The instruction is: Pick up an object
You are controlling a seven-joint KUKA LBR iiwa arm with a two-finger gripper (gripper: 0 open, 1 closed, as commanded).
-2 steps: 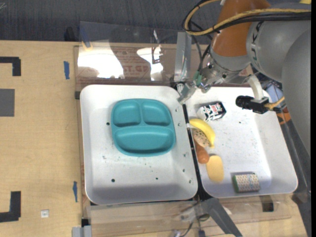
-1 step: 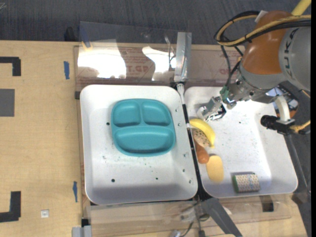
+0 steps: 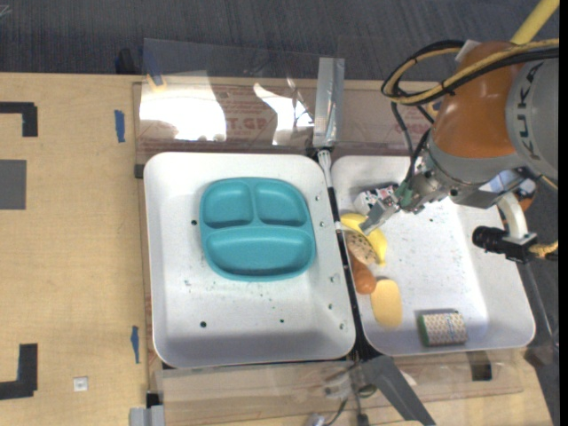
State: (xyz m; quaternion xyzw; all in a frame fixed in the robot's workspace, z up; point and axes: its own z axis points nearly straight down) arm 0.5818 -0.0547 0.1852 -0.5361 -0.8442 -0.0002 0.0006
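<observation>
Your tool [image 3: 383, 204] is hovering low in the right bin [image 3: 470, 264], just above the banana [image 3: 368, 238]; whether its grip is wide or narrow, you cannot tell.

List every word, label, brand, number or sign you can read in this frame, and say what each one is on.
"KU": large dark letters on the grey arm, cut off at the picture's right edge.
Reddish print on the cardboard sheet behind the bins: too blurred and washed out by glare to read.
Patterned wrapper of the small roll in the right bin: no legible text.
Teal divided plate: no text.
</observation>
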